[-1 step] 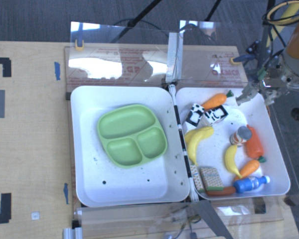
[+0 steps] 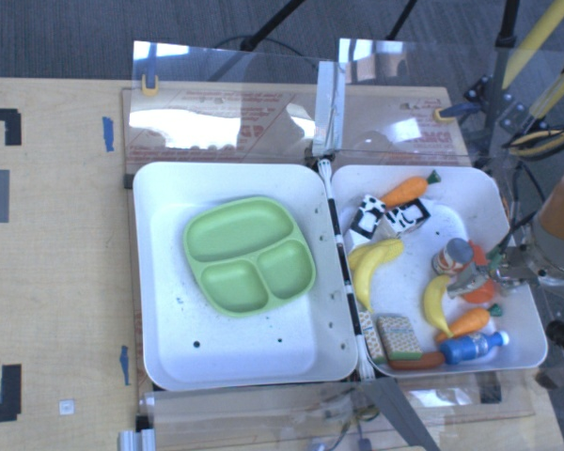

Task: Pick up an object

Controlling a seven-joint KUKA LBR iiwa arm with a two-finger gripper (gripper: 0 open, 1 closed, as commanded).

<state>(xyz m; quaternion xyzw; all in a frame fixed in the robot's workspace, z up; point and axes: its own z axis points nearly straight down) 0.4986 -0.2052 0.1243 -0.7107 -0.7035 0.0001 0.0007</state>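
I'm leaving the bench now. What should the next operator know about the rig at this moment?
Pincer: low in the right bin, among the toys by a banana; grip state unclear, nothing seen held.
Right bin: two carrots, second banana, blue bottle, black-and-white block, cracker-like block.
Left bin: green tray.
Done: no visible pick.
Left: grasp one object and lift it.
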